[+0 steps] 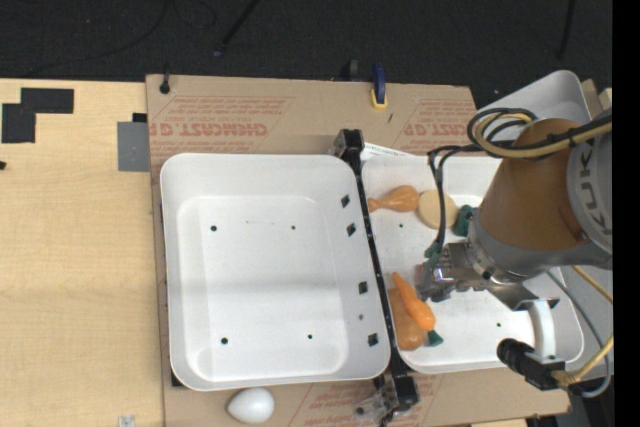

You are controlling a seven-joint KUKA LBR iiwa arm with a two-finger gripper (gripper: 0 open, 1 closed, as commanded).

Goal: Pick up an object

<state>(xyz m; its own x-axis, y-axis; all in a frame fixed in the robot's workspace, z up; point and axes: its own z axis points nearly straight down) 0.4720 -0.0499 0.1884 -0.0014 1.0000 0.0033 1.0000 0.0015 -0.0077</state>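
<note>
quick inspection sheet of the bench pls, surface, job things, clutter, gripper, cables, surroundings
surface: two shallow white bins side by side on cardboard sheeting, left bin, right bin, black divider between them.
job's things: orange carrot-shaped toy near the divider; orange pear-shaped piece and a cream round piece at the right bin's far end.
clutter: white egg-shaped object outside the bins, by the left bin's front edge.
grippers: gripper low in the right bin beside the carrot toy; finger state unclear.
cables: yellow and black cables looped on the arm; dark cables on the black floor.
surroundings: wooden tabletop to the left; blue clamp on the cardboard's far edge.
</note>
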